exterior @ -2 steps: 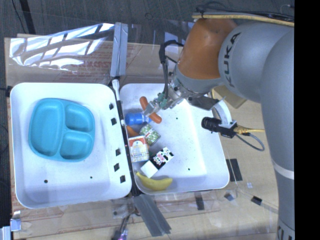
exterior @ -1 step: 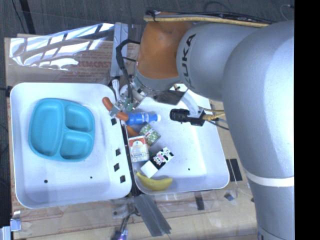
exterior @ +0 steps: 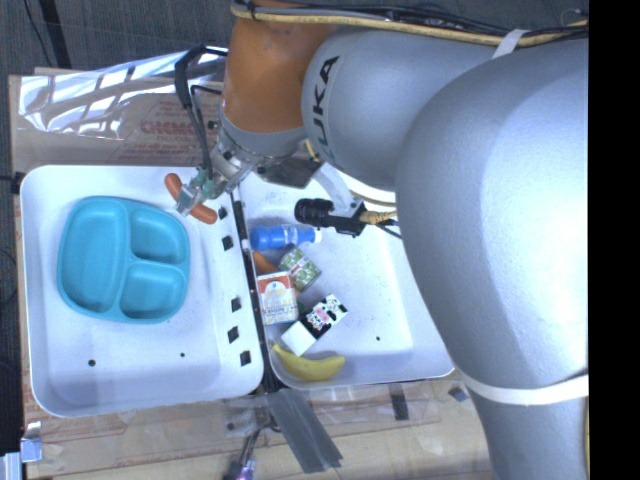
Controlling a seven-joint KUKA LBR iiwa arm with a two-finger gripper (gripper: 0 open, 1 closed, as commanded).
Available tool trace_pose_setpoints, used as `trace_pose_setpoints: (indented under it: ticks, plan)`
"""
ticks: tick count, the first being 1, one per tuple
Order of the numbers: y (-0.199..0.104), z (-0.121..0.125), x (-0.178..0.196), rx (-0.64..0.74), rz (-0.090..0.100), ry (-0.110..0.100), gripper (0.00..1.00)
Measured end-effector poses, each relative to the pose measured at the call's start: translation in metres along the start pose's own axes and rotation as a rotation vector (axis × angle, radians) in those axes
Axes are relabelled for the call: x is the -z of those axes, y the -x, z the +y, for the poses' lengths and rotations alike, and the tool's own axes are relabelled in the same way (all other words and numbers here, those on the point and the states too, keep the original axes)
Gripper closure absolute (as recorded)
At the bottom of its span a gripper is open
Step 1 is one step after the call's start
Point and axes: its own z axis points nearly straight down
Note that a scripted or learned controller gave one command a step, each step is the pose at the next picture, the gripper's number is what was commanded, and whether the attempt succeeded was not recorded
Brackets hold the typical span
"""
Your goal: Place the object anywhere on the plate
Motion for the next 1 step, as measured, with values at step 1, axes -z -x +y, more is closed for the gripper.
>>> trace_pose_setpoints:
  ticks: [1]
  plan:
    - [0.0002, -0.0002, 0.0000, 0.000, 0.000, 0.000, 0.00]
